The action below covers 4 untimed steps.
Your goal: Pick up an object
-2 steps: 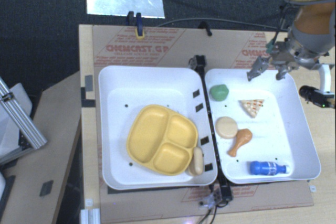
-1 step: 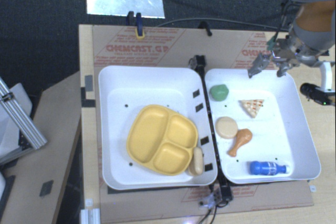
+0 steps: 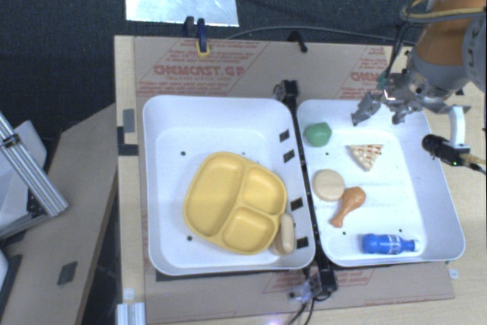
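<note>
A: What lies in the right bin [image 3: 437, 186]?

B: From my remote station I read five things. At the upper left, a green ball [image 3: 318, 134], round and matte. To its right, a wedge [image 3: 367, 155], pale with a reddish grid on its face, its tip pointing down. Below these, a round tan disc [image 3: 329, 184], and touching its lower right edge a drumstick [image 3: 348, 205], orange-brown, lying at a slant. Nearest the front wall, a blue bottle [image 3: 389, 243] on its side, cap toward the right.

A: And the claw [image 3: 384, 109]?

B: It hangs over the bin's far edge, on the right side. I see its two fingers spread apart, with nothing between them. The wedge is the nearest thing, just below it and apart from it; the ball lies near, down and to the left. The disc, drumstick and bottle sit farther toward the front, well apart from the claw.

A: The left bin [image 3: 163, 164]?

B: It carries a yellow tray [image 3: 234, 202] with three compartments, and a beige roll [image 3: 286, 234] just beside the tray's front right corner. Both bins rest on the worktop [image 3: 152, 68].
</note>
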Each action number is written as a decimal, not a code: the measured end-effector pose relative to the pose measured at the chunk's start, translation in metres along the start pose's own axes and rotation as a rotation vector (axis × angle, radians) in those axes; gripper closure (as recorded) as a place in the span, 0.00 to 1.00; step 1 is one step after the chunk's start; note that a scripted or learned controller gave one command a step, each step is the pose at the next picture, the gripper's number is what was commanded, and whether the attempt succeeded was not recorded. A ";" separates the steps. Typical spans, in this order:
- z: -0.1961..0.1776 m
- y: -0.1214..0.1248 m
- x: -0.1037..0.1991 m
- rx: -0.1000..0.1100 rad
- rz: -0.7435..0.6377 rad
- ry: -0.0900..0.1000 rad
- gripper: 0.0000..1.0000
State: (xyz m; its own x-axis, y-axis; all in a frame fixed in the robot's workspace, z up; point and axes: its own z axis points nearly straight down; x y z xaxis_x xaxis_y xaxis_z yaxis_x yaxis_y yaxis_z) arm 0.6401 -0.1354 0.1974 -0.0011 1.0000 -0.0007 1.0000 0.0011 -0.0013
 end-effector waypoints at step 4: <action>0.039 -0.004 0.005 -0.005 0.000 0.000 1.00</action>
State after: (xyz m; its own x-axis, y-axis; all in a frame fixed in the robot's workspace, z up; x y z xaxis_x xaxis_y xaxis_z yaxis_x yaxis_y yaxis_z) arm 0.6359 -0.1308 0.1586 -0.0008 1.0000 -0.0003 1.0000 0.0008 0.0041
